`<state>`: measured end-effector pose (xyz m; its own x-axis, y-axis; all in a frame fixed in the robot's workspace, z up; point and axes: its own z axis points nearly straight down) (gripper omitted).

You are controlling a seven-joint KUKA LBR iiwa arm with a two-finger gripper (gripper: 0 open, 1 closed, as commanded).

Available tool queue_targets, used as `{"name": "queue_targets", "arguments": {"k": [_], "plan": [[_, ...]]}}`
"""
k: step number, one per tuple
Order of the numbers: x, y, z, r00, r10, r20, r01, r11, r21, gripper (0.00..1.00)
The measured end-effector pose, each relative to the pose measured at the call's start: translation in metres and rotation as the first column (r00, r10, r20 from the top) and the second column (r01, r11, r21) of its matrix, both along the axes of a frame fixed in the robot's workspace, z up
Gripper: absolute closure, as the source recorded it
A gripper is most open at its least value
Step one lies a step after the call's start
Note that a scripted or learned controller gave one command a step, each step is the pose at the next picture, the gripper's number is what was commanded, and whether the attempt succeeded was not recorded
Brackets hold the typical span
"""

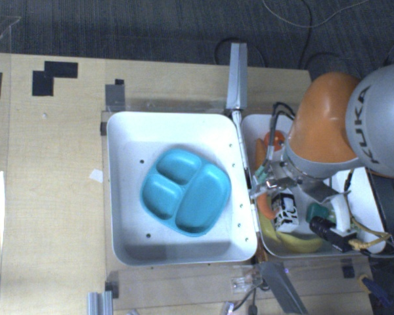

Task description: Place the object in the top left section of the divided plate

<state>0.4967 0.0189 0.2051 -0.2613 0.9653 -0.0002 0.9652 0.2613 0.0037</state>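
A blue divided plate (186,190) lies in the left bin (128,143), tilted, with two small sections on its upper left and one large section on its lower right; all three hold nothing. My gripper (274,188) hangs low over the left side of the right bin (362,188), under the orange wrist band (322,120). Beneath it lie an orange item (260,151), a yellow banana (295,241) and a black-and-white object (285,210). The arm hides much of that bin.
A teal item (317,211) lies near the black cable connector (328,231) at the right bin's lower part. A metal divider post (236,77) stands between the bins at the back. The wooden bench (46,195) stretches to the left.
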Motion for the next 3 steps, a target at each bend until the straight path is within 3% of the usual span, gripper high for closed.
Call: {"name": "queue_targets", "arguments": {"k": [1, 2, 3], "plan": [[-0.009, 0.066, 0.002, 0.979, 0.202, 0.000, -0.202, 0.979, 0.000, 1.00], [0.074, 0.108, 0.016, 0.935, 0.354, 0.002, -0.354, 0.935, -0.001, 1.00], [0.052, 0.175, -0.036, 0.855, 0.518, -0.001, -0.518, 0.855, 0.000, 1.00]]}}
